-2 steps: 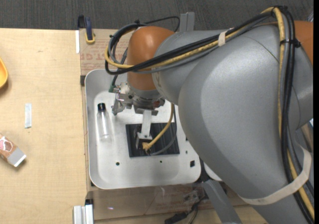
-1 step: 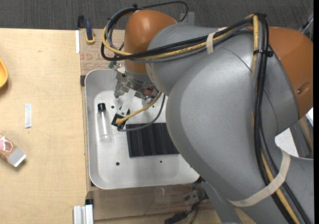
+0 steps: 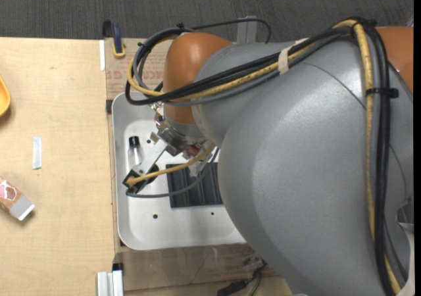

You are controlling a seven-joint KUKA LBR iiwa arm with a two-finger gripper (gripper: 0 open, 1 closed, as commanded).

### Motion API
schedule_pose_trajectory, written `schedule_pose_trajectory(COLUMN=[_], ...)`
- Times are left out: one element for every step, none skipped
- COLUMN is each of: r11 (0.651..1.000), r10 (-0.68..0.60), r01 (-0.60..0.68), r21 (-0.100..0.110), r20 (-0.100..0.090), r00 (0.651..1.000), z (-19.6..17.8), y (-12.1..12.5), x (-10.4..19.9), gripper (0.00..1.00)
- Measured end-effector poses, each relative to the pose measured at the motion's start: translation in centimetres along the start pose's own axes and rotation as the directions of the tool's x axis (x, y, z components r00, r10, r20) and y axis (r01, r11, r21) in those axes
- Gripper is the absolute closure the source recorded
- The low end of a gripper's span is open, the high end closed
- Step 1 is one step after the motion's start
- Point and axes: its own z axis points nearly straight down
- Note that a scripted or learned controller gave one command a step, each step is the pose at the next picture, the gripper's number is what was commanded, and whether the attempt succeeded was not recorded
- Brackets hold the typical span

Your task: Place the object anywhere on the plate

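**Small vial in bin, arm low over it**

Near the middle of the frame, buried under the arm point(image 3: 296, 156): end effector point(image 3: 173, 138), hanging over the white bin point(image 3: 131, 222). Open or closed: cannot tell, with wrist and cable point(image 3: 148, 175) in the way. Nothing seen held.

Likely the task's thing: a small clear vial point(image 3: 134, 150) with a dark cap, lying flat in the bin's left part, just left of the end effector and apart from it. To its lower right, a black ridged block point(image 3: 194, 186) on the bin floor.

Handling, as a guess: light, stiff, smooth, round, so apt to roll or squirt out of a pinch. Possibly glass, so no hard squeeze. Best taken across the middle of the body, square to its long axis.

No plate made out for certain; perhaps the orange rim point(image 3: 3, 97) at the far left edge, on the bench point(image 3: 59, 91), well apart from the vial.

Writing: red print on cardboard point(image 3: 152, 64) above the bin, too cut off to read. No label legible on the vial.
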Motion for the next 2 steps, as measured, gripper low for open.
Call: schedule_pose_trajectory(r11=[0.994,0.968], r10=[0.105,0.249], r01=[-0.105,-0.249], r21=[0.000,-0.002], r20=[0.001,-0.002], r00=[0.994,0.968], z=[5.6,-6.0], y=[-5.4,-0.8], x=[-5.4,-10.2], gripper=[0.00,0.00])
